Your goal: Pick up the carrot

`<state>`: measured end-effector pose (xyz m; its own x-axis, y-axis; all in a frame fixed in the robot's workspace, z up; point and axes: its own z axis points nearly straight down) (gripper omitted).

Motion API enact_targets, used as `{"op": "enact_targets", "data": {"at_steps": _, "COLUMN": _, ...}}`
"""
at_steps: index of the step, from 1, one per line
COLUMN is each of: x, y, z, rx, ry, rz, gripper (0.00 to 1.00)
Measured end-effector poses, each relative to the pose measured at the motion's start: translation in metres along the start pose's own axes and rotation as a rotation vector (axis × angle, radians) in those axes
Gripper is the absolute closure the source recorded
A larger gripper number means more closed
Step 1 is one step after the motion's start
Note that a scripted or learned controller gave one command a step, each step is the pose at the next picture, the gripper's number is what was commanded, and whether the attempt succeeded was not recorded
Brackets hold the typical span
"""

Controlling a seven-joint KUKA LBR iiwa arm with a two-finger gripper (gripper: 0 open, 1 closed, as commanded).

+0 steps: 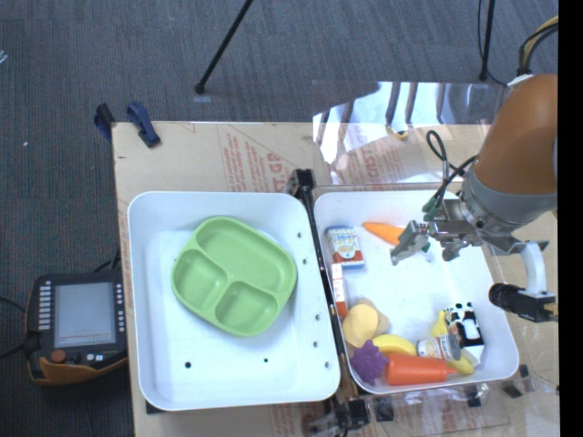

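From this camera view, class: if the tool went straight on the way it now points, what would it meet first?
Probably the small carrot, lying just beyond the tool in the right bin; depth is unclear, so it might reach the bin floor first.

Dark grey carpet floor (137, 35), tripod legs (232, 30) on it, brown bench top (228, 153), teach pendant (77, 326) lower left.

Bright even light; glare on clear panel (401, 107); slightly soft focus.

The bench (228, 153) (brown board top) bears two white bins (155, 371) (496, 371) side by side.
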<state>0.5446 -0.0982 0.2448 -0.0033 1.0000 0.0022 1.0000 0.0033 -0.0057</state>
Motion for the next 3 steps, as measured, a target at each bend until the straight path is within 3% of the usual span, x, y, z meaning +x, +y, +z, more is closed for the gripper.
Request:
{"op": "enact_targets", "data": {"at_steps": 1, "x": -0.027, "y": 0.056, "z": 0.126, "rx": 0.01, "ry": 0.001, "rz": 0.198, "gripper": 0.0}}
{"op": "enact_targets", "data": {"at_steps": 2, "x": -0.054, "y": 0.099, "z": 0.159, "rx": 0.0, "ry": -0.001, "rz": 0.422, "gripper": 0.0}}
{"op": "enact_targets", "data": {"at_steps": 3, "x": -0.053, "y": 0.1, "z": 0.148, "rx": 0.0, "ry": -0.002, "rz": 0.416, "gripper": 1.0}}
